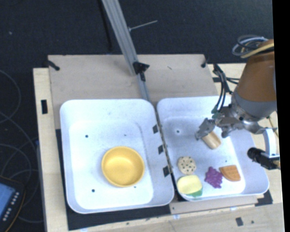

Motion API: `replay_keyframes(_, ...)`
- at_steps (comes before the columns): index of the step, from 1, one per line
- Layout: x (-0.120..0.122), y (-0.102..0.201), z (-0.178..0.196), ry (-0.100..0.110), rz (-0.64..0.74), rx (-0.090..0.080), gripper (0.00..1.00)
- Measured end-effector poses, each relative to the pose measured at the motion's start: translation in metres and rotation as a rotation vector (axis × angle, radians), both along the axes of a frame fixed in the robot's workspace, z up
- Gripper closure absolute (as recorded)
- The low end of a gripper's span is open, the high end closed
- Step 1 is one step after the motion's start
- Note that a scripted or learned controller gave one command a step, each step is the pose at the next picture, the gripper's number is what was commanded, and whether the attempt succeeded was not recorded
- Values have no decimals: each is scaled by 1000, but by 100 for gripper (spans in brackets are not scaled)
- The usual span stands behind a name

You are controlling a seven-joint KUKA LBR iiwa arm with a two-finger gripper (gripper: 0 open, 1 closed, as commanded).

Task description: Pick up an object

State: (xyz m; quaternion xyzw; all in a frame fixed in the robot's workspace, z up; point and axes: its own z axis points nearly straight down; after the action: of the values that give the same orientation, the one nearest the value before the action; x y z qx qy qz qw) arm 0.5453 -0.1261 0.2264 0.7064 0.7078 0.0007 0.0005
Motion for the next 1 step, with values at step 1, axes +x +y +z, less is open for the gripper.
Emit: replay_keyframes(1, 0, 0, 0, -1, -2, 0, 0)
